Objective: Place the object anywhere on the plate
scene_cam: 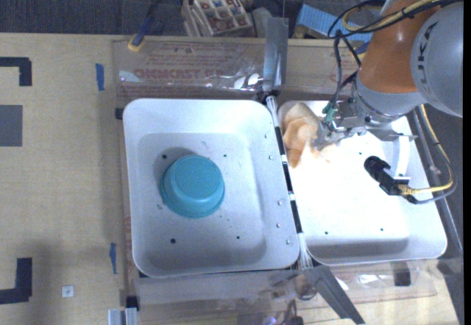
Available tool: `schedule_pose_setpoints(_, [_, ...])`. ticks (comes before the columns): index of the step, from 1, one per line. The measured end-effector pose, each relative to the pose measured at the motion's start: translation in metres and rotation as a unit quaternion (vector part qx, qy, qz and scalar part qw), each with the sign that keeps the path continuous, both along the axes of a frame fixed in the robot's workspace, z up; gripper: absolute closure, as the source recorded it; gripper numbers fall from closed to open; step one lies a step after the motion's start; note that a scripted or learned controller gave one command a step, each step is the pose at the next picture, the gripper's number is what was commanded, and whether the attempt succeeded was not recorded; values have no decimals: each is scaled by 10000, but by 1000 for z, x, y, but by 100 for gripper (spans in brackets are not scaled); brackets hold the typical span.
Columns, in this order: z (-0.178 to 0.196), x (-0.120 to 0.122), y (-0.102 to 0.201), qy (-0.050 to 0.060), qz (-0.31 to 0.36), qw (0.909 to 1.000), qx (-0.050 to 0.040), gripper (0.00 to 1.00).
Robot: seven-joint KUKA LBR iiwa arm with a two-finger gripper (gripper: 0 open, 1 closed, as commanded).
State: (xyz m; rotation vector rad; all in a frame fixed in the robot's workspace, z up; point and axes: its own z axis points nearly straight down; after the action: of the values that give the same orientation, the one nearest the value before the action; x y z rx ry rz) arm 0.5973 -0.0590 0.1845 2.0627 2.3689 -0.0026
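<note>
A round teal plate (193, 185) lies in the left white bin (143, 132), a little left of its middle. A pale tan, crumpled-looking object (297, 137) rests in the back left corner of the right white bin (368, 235), against the wall between the bins. My gripper (326, 134) is low in the right bin, just at the object's right side and seemingly touching it. The wrist hides the gripper's tip. The teal plate has nothing on it.
The grey arm with its orange band (397, 51) comes in from the upper right over the right bin's back edge. A black cable fitting (380, 172) hangs over the right bin's middle. Plastic sheeting (191, 75) and clutter lie behind the bins.
</note>
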Motion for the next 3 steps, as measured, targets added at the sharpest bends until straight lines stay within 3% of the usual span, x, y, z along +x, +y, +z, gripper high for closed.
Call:
schedule_pose_setpoints(1, [40,1,0,-13,6,10000,0,100])
schedule_pose_setpoints(2, [37,24,50,-27,1996,9799,-3,100])
schedule_pose_setpoints(3, [49,34,102,-36,3892,9211,-6,100])
